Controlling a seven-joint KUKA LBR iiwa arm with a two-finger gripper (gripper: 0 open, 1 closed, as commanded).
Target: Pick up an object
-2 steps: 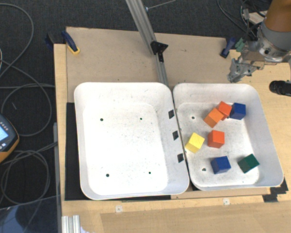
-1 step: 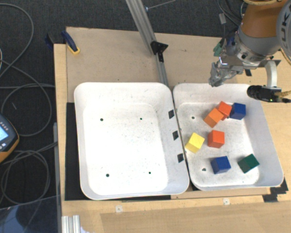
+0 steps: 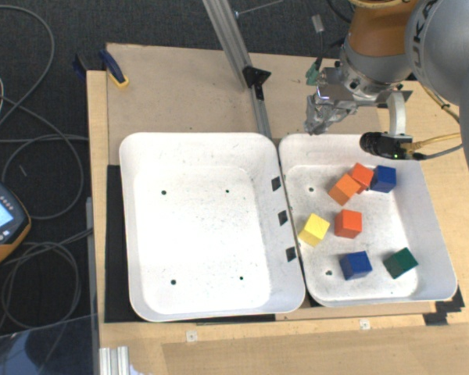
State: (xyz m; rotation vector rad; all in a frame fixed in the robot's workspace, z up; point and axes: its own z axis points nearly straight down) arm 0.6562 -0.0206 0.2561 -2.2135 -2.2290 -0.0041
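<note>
End effector (image 3: 322, 120) hangs over the far rim of the right bin (image 3: 430, 233), above the worktop (image 3: 180, 92); can't tell its state from this angle, nothing seen held. Candidate objects all lie in the right bin, toward the camera from it: two orange cubes (image 3: 352, 183) touching, blue cube (image 3: 383, 178) just beside them, a third orange cube (image 3: 348, 223), yellow cube (image 3: 314, 229), second blue cube (image 3: 355, 265), green cube (image 3: 400, 262). Nearest is the orange pair, so the reach probably goes down and toward the near side. Left bin (image 3: 141, 209) not involved.
</note>
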